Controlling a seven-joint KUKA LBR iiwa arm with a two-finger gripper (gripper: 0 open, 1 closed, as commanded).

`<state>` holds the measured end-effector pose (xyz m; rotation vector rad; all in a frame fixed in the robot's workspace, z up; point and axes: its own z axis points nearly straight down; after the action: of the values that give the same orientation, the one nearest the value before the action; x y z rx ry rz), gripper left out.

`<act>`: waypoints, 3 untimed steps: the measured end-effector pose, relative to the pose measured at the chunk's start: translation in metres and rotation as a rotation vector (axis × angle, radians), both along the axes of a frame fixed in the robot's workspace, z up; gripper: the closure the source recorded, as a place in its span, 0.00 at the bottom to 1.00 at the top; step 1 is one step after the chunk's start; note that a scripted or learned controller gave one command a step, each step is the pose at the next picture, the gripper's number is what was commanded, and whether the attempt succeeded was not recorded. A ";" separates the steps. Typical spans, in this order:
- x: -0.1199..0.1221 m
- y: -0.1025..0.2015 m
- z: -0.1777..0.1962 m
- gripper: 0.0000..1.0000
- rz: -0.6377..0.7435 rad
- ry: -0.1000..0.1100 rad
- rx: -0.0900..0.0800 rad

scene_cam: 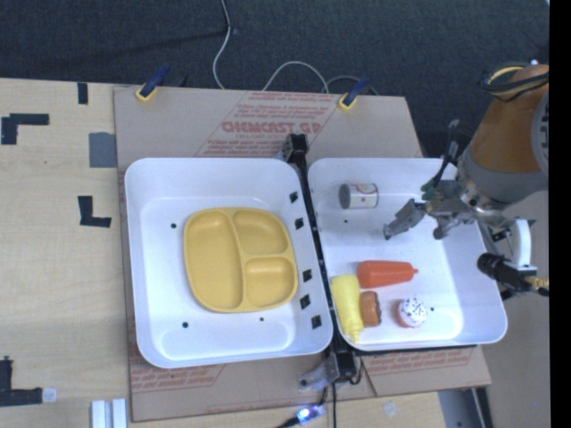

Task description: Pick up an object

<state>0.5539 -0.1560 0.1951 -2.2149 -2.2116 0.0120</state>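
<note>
open claw hangs over the right bin, nothing in it

at the far left the wooden bench (53,266) carries a few black tape marks, and a sheet of brown cardboard (268,125) lies under both bins, pinned at its back edge by two blue-and-yellow clamps (153,82).

the left bin (152,328) holds a yellow divided plate (239,259), lying flat near its middle with three compartments facing up. a black divider strip (308,239) runs between the two bins.

in the right bin (482,324), a yellow banana-shaped toy (346,303) lies along the left wall near the front, with a small brown and orange piece (369,308) touching its right side. just behind these an orange carrot-like toy (386,274) lies crosswise. a small white round object with dark specks and a pink base (411,311) sits near the front, just right of the brown piece. further back, a small grey and white cylinder (359,195) lies on its side, well apart from the rest.

the gripper (419,221) hangs above the middle-right of this bin, its two dark fingers spread apart with nothing between them. it sits between the cylinder and the carrot, touching neither as far as can be seen. the grey arm with its orange band (508,136) comes in from the right.
</note>
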 end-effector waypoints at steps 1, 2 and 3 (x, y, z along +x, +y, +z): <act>0.003 0.000 0.006 0.00 0.003 -0.012 -0.002; 0.005 -0.002 -0.058 0.00 0.002 -0.006 -0.002; 0.004 -0.001 -0.111 0.00 0.003 -0.012 -0.004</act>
<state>0.5581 -0.1572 0.0842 -2.2198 -2.2229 0.0033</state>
